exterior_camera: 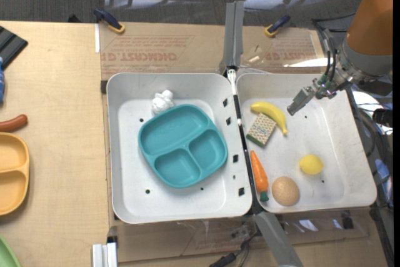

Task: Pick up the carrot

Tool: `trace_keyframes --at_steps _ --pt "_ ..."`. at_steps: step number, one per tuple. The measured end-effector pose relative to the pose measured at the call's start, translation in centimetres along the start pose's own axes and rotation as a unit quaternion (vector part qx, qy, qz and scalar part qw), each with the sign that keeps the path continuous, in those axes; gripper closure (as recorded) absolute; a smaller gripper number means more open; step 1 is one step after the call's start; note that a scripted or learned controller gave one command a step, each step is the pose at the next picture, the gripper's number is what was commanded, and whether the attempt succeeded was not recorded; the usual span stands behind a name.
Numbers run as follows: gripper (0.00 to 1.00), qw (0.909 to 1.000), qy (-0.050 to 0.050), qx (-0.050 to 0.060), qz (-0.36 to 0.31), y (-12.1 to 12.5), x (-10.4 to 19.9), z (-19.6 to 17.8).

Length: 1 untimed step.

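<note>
The carrot (259, 172) is being shown lying against the left wall of the right bin (350, 134), just beside the brown egg (285, 191). The tool (299, 102) is being held above the bin's upper area, near the banana (270, 113) and well apart from the carrot. Its fingers are possibly closed; their state cannot be told. Nothing is being gripped

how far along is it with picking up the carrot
Done: nothing yet. The carrot lies untouched by the right bin's left wall, beside the egg. In hand: the pincer hangs over the bin's upper part, near the banana. Left: moving to the carrot, gripping it, lifting.
</note>
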<state>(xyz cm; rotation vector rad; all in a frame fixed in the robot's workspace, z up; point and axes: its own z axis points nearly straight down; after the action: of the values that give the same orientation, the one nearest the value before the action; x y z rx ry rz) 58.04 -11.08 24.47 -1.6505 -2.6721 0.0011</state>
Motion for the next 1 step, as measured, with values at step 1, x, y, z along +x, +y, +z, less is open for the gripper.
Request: trace_keyframes --at_steps 1 --pt "0.0 0.9888 0.0 0.0 -0.149 0.3 0.79 14.07"
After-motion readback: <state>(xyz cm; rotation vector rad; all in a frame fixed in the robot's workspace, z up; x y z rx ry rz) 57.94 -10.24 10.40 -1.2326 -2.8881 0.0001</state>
